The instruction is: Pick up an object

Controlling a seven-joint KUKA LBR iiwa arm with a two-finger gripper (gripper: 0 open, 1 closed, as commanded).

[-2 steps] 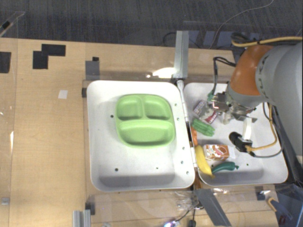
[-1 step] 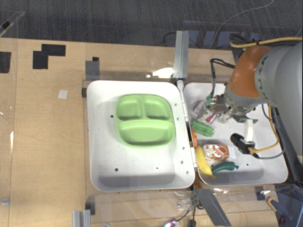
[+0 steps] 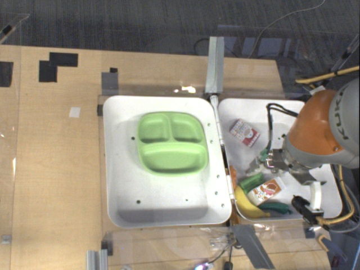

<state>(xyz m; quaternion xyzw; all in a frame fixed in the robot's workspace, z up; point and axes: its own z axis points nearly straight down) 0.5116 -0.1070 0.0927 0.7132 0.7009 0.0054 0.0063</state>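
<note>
- Lying in the right-hand bin [image 3: 332,193], a small cluster of objects sits toward its near-left corner: a green item [image 3: 251,181], a yellow banana-like piece [image 3: 247,203] curving along the near wall, a small red and white packet [image 3: 265,190], and a dark green item [image 3: 277,207] beside it.
- These four touch or overlap one another, so none of them lies clearly apart from its neighbours.
- A separate small white and red carton [image 3: 243,132] rests alone nearer the far-left part of the same bin, well apart from the cluster.
- The gripper [image 3: 269,161] hangs just above and to the right of the cluster, near the green item; it is too small and too shadowed to tell how wide it stands, and nothing can be seen held in it.
- The arm [image 3: 315,134], grey with an orange band, reaches in from the right and covers much of the bin's right half.
- The left-hand bin [image 3: 121,151] holds a light green divided plate [image 3: 171,142] with three compartments, lying flat near the middle.
- Both bins sit side by side on a wooden bench [image 3: 50,162], with a metal bar [image 3: 214,66] rising behind the seam between them.
- Judging from this, the task appears to be at the approach stage, with the pick not yet made.
- The next move probably calls for settling on one item in the crowded cluster and descending squarely over it, since neighbours could be nudged or caught too.
</note>
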